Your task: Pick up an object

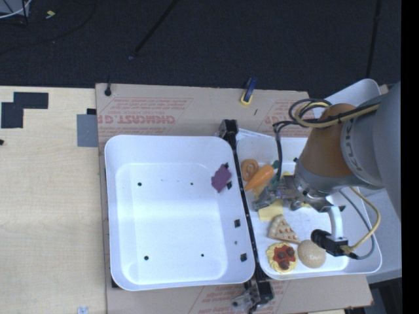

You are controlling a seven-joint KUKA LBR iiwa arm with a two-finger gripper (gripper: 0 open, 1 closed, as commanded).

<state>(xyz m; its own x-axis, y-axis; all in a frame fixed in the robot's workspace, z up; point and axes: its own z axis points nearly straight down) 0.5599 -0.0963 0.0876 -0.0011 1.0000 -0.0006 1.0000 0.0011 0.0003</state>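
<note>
My gripper [277, 190] is low in the right bin [366, 260], under the arm's orange band and wrist. It sits just right of an orange carrot-like toy [262, 175] and above a yellow cheese-like piece [268, 211]. A tan ring-shaped pastry [249, 169] lies left of the carrot. A pizza slice [283, 229], a small round pizza [283, 257] and a beige bun [311, 254] lie nearer the front of this bin. A purple block [221, 177] rests in the left bin [118, 175], close to its right wall.
A black divider clamp [230, 131] joins the two bins at the back. Cables loop above the wrist [308, 113] and trail across the right bin's front right [366, 231]. A blue and yellow clip [248, 91] sits on the cardboard behind.
</note>
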